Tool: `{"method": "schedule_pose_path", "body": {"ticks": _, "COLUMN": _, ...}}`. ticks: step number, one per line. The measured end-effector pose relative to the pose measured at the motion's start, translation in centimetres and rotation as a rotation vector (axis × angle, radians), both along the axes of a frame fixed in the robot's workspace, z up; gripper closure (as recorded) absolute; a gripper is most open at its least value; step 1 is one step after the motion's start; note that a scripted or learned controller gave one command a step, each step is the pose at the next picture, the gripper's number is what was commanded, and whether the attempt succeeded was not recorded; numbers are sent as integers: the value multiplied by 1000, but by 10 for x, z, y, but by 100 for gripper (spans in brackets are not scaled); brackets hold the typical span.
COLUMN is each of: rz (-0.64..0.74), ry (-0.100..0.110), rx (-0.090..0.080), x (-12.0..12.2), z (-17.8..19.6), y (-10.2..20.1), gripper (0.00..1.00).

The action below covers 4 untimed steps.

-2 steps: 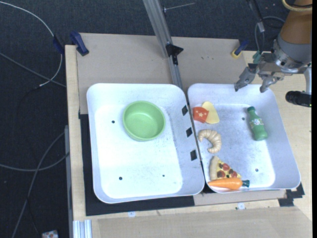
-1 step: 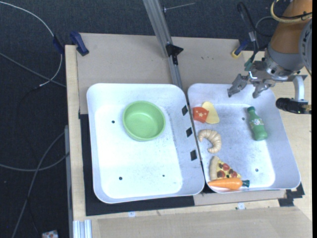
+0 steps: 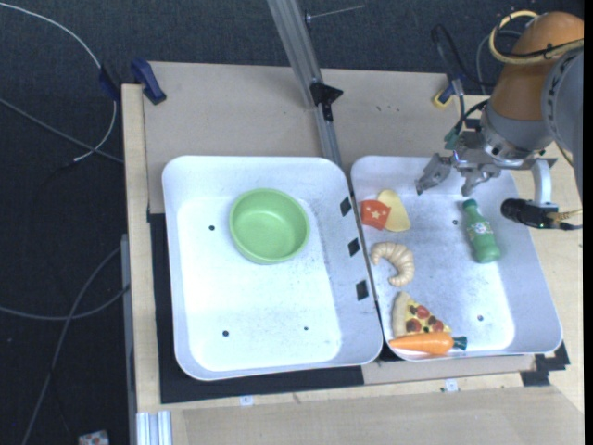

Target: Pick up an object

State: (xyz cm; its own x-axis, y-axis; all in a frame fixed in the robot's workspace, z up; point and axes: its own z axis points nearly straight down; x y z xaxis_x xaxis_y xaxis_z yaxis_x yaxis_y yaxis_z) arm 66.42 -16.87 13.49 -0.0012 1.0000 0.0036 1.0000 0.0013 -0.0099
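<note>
My gripper [image 3: 448,180] hangs over the back of the right bin [image 3: 519,336], fingers spread open with nothing between them. A green bottle [image 3: 480,232] lies just right of and nearer than the fingertips. To the gripper's left lies a red and yellow wedge [image 3: 383,212]. A croissant [image 3: 396,259] sits below the wedge. Near the front rim lie a pizza slice [image 3: 416,316] and an orange carrot [image 3: 424,344].
The left bin [image 3: 199,341] holds a green bowl [image 3: 269,225]. A slanted metal pole [image 3: 298,40] rises behind the bins. Blue clamps [image 3: 146,80] sit at the bench's back corners. Black cables trail on the dark floor at left.
</note>
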Motion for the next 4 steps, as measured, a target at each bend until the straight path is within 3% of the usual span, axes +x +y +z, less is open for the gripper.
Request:
{"method": "schedule_pose_path", "body": {"ticks": 1, "rz": 1, "ry": -9, "rx": -2, "x": 2, "z": 16, "y": 0, "gripper": 100}}
{"method": "schedule_pose_path", "body": {"ticks": 3, "rz": -1, "ry": -19, "rx": -5, "x": 0, "z": 127, "y": -7, "gripper": 100}}
{"method": "schedule_pose_path", "body": {"ticks": 4, "rz": 0, "ry": -18, "rx": -5, "x": 1, "z": 152, "y": -6, "gripper": 100}}
